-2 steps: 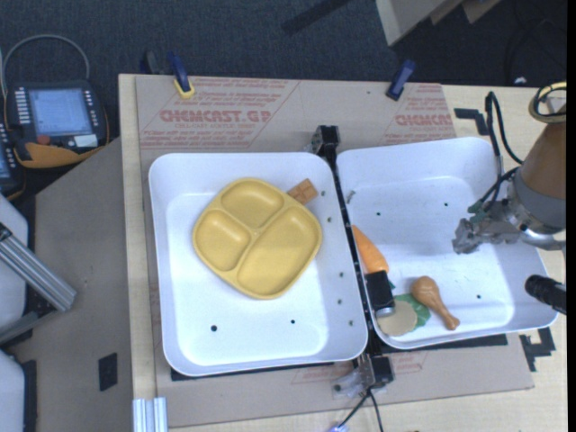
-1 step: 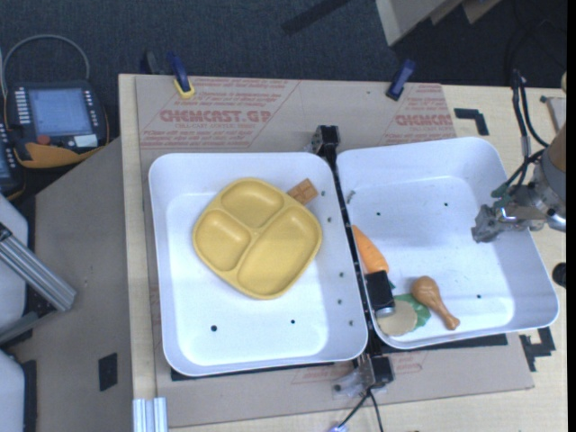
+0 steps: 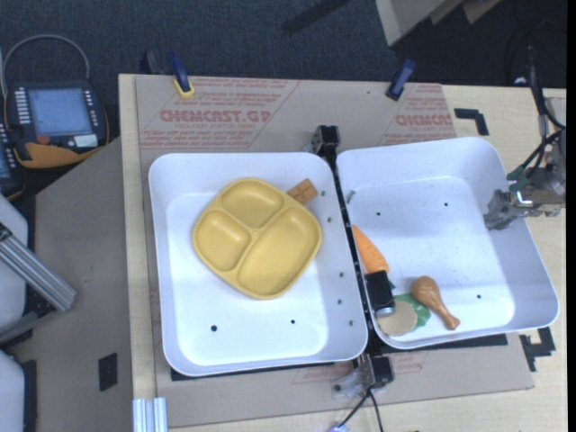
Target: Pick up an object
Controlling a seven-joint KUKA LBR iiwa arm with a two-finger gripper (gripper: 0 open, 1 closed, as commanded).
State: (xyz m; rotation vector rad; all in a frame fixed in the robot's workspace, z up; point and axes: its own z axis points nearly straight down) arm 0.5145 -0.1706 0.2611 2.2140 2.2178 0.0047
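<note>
The right bin [image 3: 432, 165] holds an orange carrot-shaped piece [image 3: 369, 250] against its left wall. Just below the carrot lies a small black block [image 3: 379, 290]. A brown toy drumstick [image 3: 434, 300] rests near the front wall beside a pale green disc [image 3: 400, 320]. In the left bin [image 3: 180, 322] a yellow divided plate [image 3: 258, 238] lies flat, and a small brown block [image 3: 302, 191] pokes out from its far right edge. My gripper [image 3: 500, 211] hangs over the right bin's right rim, well away from all the objects, with nothing seen in it.
Both bins sit on a cardboard sheet [image 3: 270, 111] fixed with blue clamps [image 3: 183, 77] at the back. A teach pendant [image 3: 56, 120] lies off the bench to the far left. Cables [image 3: 540, 156] run along the arm at the right edge.
</note>
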